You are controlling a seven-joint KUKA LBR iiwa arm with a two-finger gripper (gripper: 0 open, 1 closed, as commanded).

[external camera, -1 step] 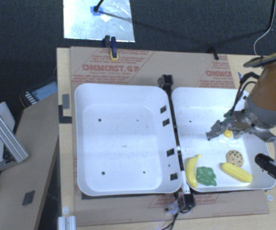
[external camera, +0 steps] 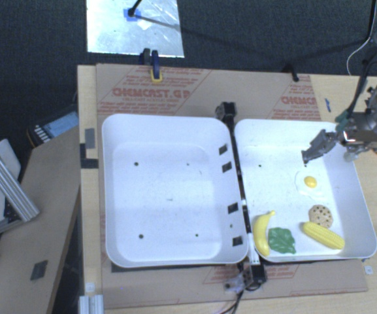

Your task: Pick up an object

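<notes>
Five toys lie below the pincer (external camera: 312,150), its grip state unclear

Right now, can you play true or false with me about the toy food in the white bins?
1. The banana lies in the right bin. True.
2. The cookie is in the left bin. False: it is in the right bin, beside the corn.
3. The fried egg lies below the gripper in the picture. True.
4. The gripper holds the green leaf. False: the leaf lies by the banana, apart from the gripper.
</notes>
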